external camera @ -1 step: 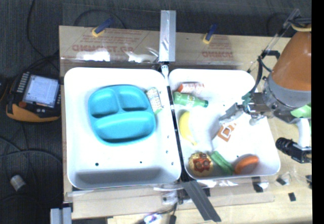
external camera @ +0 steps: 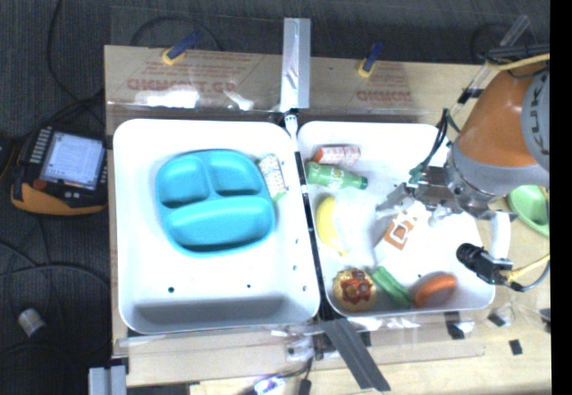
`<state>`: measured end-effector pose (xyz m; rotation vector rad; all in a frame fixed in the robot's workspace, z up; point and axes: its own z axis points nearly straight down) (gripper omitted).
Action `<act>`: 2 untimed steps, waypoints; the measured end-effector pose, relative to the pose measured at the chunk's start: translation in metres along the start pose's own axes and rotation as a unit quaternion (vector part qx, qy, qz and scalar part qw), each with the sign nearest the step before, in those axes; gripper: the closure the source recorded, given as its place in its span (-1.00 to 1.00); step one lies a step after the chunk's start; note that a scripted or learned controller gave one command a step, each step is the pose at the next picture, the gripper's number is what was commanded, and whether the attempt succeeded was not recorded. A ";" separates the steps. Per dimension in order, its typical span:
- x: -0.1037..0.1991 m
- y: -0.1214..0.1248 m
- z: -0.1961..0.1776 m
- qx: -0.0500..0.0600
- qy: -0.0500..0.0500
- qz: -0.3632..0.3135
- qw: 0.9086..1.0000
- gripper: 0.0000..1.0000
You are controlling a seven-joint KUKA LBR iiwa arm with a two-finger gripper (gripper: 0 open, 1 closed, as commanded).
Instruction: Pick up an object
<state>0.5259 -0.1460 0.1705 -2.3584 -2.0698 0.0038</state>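
One green bottle (external camera: 334, 176) lying left-right.

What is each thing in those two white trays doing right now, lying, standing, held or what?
Blue divided plate: flat in the left bin, open side up.
Green bottle: on its side, right bin.
Small red-labelled can: on its side by the far wall.
Banana: lying flat.
Orange-and-white box: tilted, just under the gripper; whether it is gripped is unclear.
Orange-red fruit: resting at the near wall.
Green vegetable: lying flat.
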 end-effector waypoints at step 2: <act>0.039 -0.027 0.080 -0.010 -0.003 -0.028 1.000 -1.00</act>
